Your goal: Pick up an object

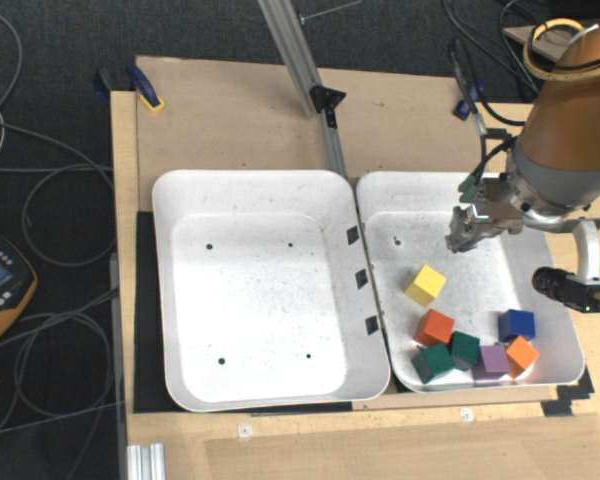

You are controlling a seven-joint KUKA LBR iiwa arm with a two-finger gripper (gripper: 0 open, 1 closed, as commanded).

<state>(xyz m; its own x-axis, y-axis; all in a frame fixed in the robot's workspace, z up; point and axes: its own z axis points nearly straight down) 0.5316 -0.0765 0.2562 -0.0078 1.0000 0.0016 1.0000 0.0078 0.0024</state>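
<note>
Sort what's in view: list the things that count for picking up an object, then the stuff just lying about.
For the job:
tool
yellow block
red block
two green blocks
purple block
orange block
blue block
right bin

Lying about:
left bin
cables
blue clamp
metal pole

Bench: you have a light wooden bench top [230,108], bare along its far edge and near edge.
Left bin: a shallow white plastic bin [170,268] sits on the bench's left half, over a black mat that shows along its left side.
Right bin: a second shallow white plastic bin [400,198] lies just beside the first, their inner rims touching, on the bench's right half.
Far left corner: you can see a small blue and yellow clamp [145,88] gripping the bench edge.
Far right edge: a blue clamp [467,103] sits there.
Far edge, middle: a slanted grey metal bar [300,53] meets the bench behind the bins.
</note>
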